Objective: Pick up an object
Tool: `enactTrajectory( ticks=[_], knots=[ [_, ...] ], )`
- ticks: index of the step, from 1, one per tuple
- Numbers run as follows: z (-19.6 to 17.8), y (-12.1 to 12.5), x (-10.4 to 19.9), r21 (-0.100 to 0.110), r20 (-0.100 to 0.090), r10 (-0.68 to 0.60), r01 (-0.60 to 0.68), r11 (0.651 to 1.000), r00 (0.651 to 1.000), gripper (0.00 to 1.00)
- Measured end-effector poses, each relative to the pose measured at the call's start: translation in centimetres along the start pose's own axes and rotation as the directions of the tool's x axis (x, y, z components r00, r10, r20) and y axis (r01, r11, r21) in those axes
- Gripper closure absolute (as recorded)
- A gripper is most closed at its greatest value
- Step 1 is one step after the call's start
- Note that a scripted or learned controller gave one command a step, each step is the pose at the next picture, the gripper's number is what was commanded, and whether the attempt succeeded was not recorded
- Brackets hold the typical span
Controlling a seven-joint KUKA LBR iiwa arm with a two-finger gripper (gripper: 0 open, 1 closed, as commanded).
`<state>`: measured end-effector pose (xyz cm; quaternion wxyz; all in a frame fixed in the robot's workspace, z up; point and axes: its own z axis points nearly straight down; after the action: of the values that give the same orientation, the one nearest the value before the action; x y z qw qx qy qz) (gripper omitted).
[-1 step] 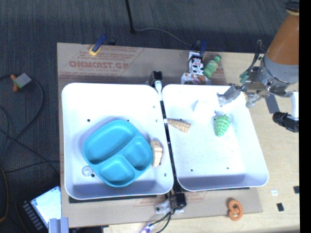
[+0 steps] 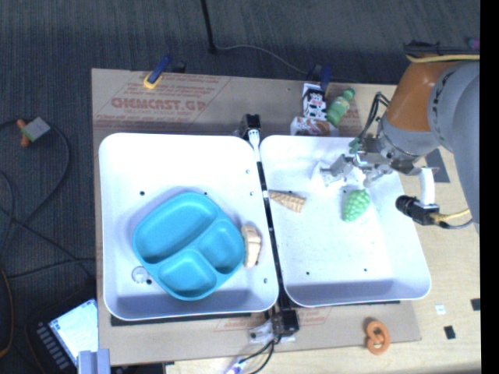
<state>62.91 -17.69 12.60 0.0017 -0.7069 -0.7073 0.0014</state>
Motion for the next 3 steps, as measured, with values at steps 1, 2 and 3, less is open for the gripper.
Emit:
enactTrajectory(
  ticks=[1,2,3],
  knots=[
    [3.8,-3.5,4.9,-0.011,0.003,0.0,0.0,1.0,1.0,0.0],
    [3.9,-11.8,7.3,-0.012,0.003,0.002,-0.002,1.0,1.0,0.0],
    [0.9,-4.5,3.8,-0.006,0.002,0.0,0.0,1.0,1.0,0.0]
  ],
)
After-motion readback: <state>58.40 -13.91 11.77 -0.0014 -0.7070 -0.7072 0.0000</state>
